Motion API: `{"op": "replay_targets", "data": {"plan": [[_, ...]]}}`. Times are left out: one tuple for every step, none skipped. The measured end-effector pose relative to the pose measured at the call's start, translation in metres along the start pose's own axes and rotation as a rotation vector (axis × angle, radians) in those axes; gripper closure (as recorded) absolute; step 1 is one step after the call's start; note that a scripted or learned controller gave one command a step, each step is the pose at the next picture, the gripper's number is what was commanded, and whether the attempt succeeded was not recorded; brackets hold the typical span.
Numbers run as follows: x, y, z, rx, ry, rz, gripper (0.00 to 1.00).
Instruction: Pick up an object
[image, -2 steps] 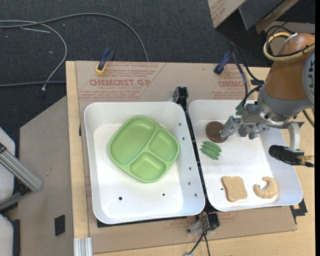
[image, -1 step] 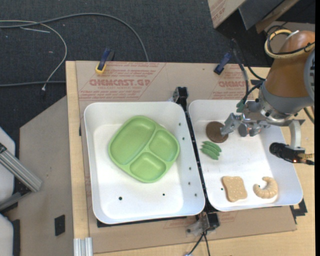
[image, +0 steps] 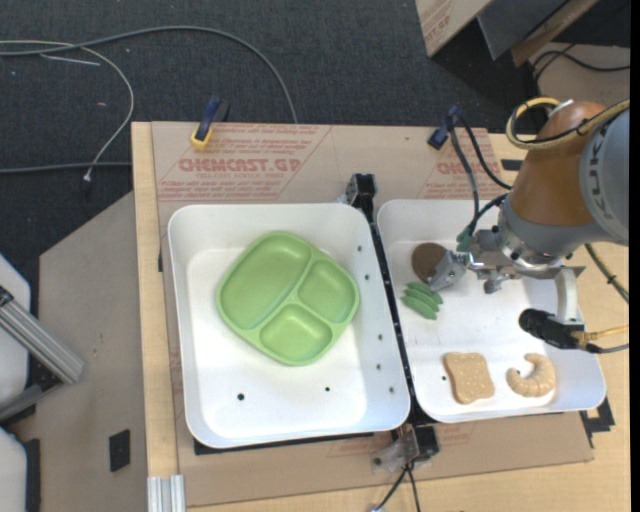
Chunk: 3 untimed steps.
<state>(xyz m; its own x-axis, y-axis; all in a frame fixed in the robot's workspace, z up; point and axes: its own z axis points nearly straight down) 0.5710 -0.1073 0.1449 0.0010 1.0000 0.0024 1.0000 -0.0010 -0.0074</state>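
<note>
— Which one was it after?

— My guess was the brown round piece (image: 426, 260), at about ten o'clock in the right bin (image: 490, 335), close to the wall next to the left bin (image: 200, 300). The gripper (image: 452, 272) sat just at its three o'clock, angled in low, which looked like an approach from the side.

— Did it have hold of it?

— I couldn't see anything in it. I couldn't tell whether it was spread wide or pinched narrow either, because the arm (image: 550, 190) hung over that corner and covered most of it.

— What about the others?

— A green ridged piece (image: 423, 300) lay just at six o'clock from the brown one, near enough to get nudged, I thought. A toast-shaped piece (image: 468, 377) and a croissant-shaped piece (image: 533, 377) lay side by side at the bin's six and five o'clock, well apart from the gripper. The green divided plate (image: 288, 297) lay alone in the middle of the left bin.

— Anything else hard to see?

— The brown piece's right edge was hidden behind the gripper, so I couldn't tell whether they touched.
</note>
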Motion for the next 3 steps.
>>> {"op": "replay_targets", "data": {"plan": [[0.010,0.000,0.044,-0.012,0.000,-0.001,0.00],[0.011,0.004,0.054,-0.014,0.003,-0.002,0.00],[0.011,0.007,0.040,-0.025,0.000,-0.002,1.00]]}}
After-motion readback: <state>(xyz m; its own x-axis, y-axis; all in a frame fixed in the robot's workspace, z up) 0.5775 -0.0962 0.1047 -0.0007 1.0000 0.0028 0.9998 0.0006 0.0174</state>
